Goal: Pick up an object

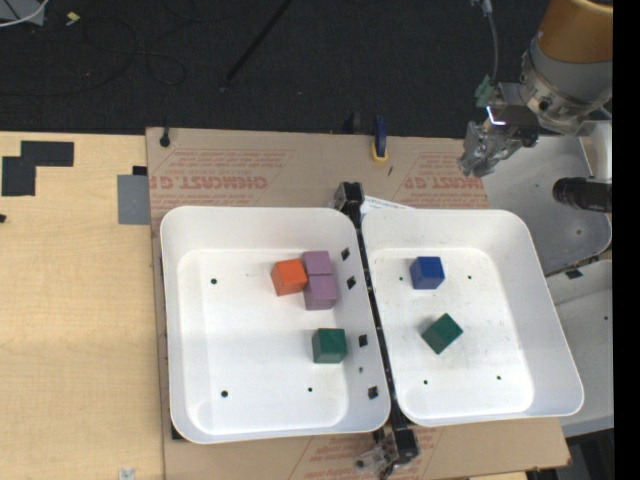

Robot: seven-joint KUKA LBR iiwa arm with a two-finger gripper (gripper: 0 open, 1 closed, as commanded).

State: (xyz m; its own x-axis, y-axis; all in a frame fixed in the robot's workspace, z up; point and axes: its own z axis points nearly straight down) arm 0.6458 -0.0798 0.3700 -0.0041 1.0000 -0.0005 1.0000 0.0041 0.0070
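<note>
Here the tool (487, 154) hangs at about two o'clock in the camera view, above the cardboard sheet (420, 178) just beyond the far rim of the right bin (545, 298), well apart from every block. Whether it is open or closed I cannot tell; nothing is visibly caught in it. The grey arm (570, 78) with its orange band enters from the upper right.

In the right bin a blue cube (427, 272) sits toward the bin's eleven o'clock, and a dark green block (441, 333), turned at an angle, lies near its centre. In the left bin (185, 318) an orange cube (290, 277) touches two purple cubes (319, 279) stacked edge to edge, all toward that bin's one o'clock. Another green cube (328, 345) rests at about four o'clock, near the divider between the bins. The worktop (70, 318) stretches away at nine o'clock.
</note>
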